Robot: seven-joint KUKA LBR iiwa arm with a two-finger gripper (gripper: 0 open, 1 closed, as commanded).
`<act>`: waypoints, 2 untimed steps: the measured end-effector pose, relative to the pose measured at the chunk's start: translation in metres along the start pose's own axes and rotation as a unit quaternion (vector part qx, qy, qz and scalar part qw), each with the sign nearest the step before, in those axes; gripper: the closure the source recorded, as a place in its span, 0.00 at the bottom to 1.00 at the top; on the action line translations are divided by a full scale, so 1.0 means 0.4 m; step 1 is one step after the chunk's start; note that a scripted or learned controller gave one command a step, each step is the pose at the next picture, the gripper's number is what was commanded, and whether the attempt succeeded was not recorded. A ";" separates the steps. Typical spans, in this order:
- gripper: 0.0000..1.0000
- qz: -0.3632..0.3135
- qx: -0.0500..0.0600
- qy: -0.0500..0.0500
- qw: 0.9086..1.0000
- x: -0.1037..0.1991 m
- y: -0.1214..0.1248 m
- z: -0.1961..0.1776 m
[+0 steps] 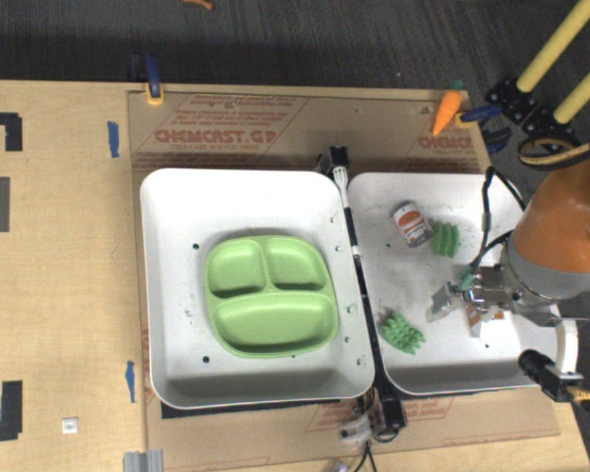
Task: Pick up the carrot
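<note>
**White bins, and the carrot outside them**

White plastic makes both bins on the bench. In the left bin [167,264] we see one thing, a green divided plate [270,294] with three compartments, lying flat near the middle. In the right bin [501,362] we see a small can [410,222] with a red label, lying tilted near the far wall, and just beside it a green toy piece [444,239]. A second green piece [402,333] lies near the front left corner of this bin.

The carrot [446,109] is in no bin. It lies on the cardboard sheet [226,131] beyond the far edge of the right bin, well apart from the gripper [462,298].

The gripper hangs over the right bin. We cannot tell how its pincer stands, because the parts are too small and mixed.
</note>
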State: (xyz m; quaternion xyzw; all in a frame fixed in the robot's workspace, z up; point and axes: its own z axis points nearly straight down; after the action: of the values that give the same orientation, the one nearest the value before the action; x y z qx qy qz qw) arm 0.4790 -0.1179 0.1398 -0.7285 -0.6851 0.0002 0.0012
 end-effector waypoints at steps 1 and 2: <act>0.00 -0.177 -0.002 -0.001 0.984 -0.085 0.007 -0.115; 0.00 0.009 0.000 0.000 1.000 -0.019 0.000 -0.005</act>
State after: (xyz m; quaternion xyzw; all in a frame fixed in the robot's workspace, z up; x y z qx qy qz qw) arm 0.4787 -0.1254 0.1417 -0.7345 -0.6786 0.0004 0.0017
